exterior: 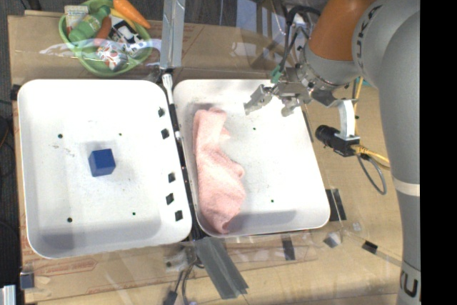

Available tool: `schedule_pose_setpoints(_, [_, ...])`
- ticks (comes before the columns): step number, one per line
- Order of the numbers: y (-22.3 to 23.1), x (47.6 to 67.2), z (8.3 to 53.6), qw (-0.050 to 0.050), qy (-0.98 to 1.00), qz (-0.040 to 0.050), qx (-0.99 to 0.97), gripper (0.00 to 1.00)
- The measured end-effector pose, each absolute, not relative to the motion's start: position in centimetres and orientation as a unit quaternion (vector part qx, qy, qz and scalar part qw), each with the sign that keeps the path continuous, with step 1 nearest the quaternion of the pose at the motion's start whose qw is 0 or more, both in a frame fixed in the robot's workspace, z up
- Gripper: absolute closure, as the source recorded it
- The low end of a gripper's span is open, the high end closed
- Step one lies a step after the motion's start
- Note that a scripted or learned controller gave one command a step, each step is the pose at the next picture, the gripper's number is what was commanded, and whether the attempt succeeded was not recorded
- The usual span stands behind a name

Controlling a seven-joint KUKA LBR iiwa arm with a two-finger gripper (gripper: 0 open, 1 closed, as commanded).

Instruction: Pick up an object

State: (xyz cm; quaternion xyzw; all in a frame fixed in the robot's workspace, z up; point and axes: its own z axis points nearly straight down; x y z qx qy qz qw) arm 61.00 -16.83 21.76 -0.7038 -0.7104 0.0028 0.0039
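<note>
A pink cloth (pixel 216 168) lies crumpled along the left side of the right bin (pixel 300 175). A blue cube (pixel 102 161) rests in the left bin (pixel 43 118), left of its middle. My gripper (pixel 273 103) hovers over the far part of the right bin, to the upper right of the cloth. Its two fingers are spread apart with nothing between them.
A green bowl (pixel 107 36) of toy food, with a carrot on top, stands behind the left bin. A grey divider strip (pixel 173 18) rises between the bins at the back. The arm fills the right side of the bench.
</note>
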Motion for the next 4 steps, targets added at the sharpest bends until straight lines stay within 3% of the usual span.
schedule_pose_setpoints(1, [-13.6,63.6,9.8,0.003,-0.729,0.0023,-0.685,0.00])
schedule_pose_setpoints(2, [-9.8,65.7,9.1,0.001,-0.749,0.0011,-0.662,0.00])
schedule_pose_setpoints(3, [-13.1,58.7,13.0,0.003,-0.724,0.0026,-0.690,0.00])
schedule_pose_setpoints(4, [-11.5,53.5,9.3,0.000,-0.763,-0.0011,-0.646,0.00])
